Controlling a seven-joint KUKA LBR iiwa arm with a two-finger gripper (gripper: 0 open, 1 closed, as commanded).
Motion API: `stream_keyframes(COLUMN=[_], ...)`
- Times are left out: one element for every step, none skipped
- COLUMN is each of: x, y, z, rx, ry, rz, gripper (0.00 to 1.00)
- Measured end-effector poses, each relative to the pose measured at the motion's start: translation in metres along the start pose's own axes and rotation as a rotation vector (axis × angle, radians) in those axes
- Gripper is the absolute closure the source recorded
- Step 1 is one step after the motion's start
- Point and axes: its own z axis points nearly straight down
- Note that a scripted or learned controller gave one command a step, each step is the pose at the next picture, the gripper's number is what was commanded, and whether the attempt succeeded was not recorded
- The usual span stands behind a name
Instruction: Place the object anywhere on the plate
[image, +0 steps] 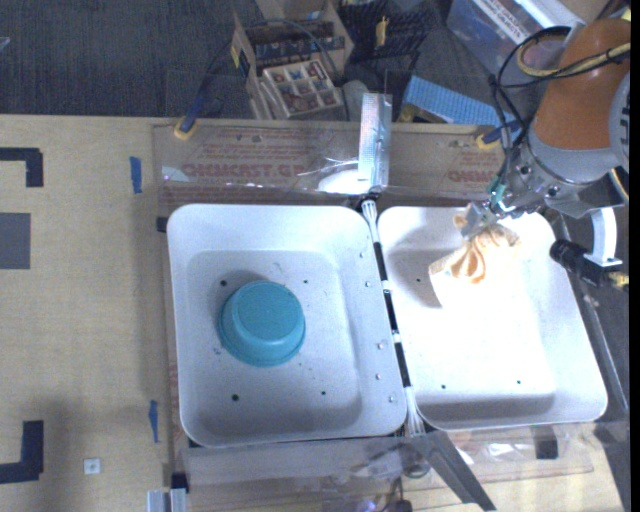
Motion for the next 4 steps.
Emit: stream_keyframes(x=[-0.001, 0.049, 0.087, 0.130], y=[0.001, 0.019, 0.035, 0.051], z=[-0.005, -0.013, -0.004, -0.012], rx=[-0.001, 0.000, 0.000, -0.005], ry=[-0.001, 0.001, 0.002, -0.002], rz=[0.000, -0.399, -0.793, -1.189], gripper=[1.00, 1.00, 1.00, 1.00])
